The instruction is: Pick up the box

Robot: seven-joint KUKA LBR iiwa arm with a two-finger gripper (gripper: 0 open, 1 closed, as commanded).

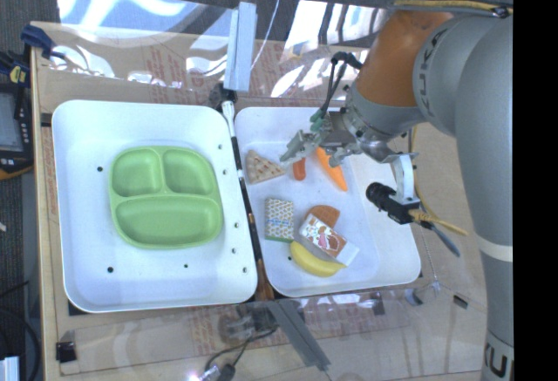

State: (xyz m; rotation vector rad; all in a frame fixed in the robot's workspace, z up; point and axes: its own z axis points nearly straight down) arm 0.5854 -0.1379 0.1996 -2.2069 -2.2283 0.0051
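Observation:
The box (pixel 279 219) is small, with a green and white pattern, and lies in the right bin (pixel 392 257) near its left wall. My gripper (pixel 318 148) hovers in the upper middle of that bin, above and to the right of the box and well apart from it. Its fingers (pixel 298 144) stand open, spread over two orange carrots (pixel 336 172). I see nothing held between them.
A toast triangle (pixel 261 167) lies left of the gripper. A white printed packet (pixel 324 241), a brown piece (pixel 325 215) and a banana (pixel 314 262) crowd the box's right side. The left bin (pixel 74 266) holds a green divided plate (pixel 166 196).

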